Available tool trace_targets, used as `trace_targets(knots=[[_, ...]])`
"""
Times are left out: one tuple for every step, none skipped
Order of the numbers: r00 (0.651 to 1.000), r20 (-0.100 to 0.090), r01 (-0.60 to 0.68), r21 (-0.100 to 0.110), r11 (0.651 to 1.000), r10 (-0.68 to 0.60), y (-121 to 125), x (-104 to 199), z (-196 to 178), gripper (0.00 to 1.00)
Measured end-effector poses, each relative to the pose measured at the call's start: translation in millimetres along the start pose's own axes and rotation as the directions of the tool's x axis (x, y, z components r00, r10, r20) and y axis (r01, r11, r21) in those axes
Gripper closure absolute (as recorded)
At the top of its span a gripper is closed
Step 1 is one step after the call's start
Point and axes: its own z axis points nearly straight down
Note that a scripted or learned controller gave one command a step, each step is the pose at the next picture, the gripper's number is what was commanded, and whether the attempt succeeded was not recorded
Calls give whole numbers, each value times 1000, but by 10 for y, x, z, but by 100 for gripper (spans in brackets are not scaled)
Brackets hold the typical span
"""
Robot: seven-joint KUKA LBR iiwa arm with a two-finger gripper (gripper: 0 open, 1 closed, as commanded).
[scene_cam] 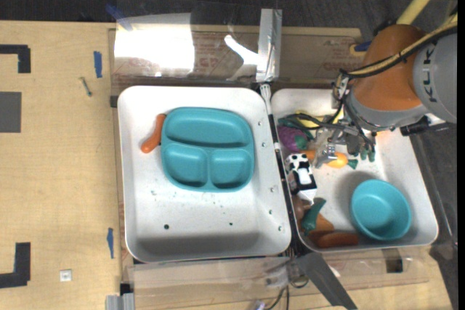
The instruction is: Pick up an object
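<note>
My gripper (330, 150) hangs low over the back middle of the right bin (420, 178), below the grey wrist and orange band. Just under it lies a small yellow-orange toy (337, 161); whether it is touched I cannot tell. A purple toy (290, 133) and a yellow piece (309, 120) lie to its left. A black-and-white toy (300, 173) sits near the bin's left wall. A teal bowl (378, 208) stands at the front right. Along the front lie a brown and green toy (314, 211) and a red-orange sausage (336, 237).
The left bin (145, 221) holds a teal divided plate (207, 149) with an orange carrot-like toy (153, 134) beside its left edge. A clear wall and a taped metal post (269, 43) stand behind the bins. Cables run from the arm's upper right.
</note>
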Motion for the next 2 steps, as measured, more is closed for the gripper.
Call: trace_targets(knots=[[1000, -10, 24, -2, 1000, -24, 585, -49, -878, 100], [998, -13, 66, -1, 998, -66, 450, -398, -1253, 100]])
